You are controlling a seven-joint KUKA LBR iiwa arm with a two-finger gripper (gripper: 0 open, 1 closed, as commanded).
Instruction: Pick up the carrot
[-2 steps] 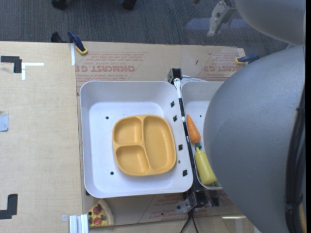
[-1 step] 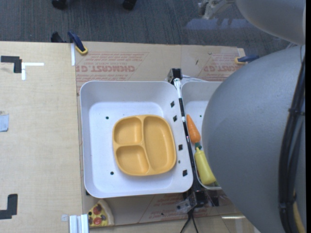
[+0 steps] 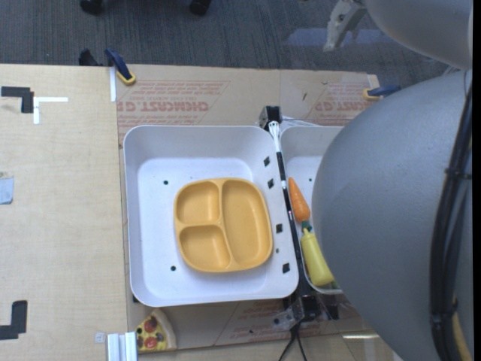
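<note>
Currently my grey arm (image 3: 391, 224) looms over most of the right bin (image 3: 301, 145), a yellow divided plate (image 3: 223, 224) sits in the left bin (image 3: 150, 201), and the orange carrot (image 3: 298, 200), tapered, lies by the right bin's left wall just above a yellow item (image 3: 316, 260); gripper state indeterminate.

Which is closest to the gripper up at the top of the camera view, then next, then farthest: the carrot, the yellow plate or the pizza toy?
Going by the camera view, from the gripper:
1. Carrot, in the right bin, by its left wall.
2. Plate, in the middle of the left bin.
3. Pizza toy, outside the bins, at the bottom left.
</note>
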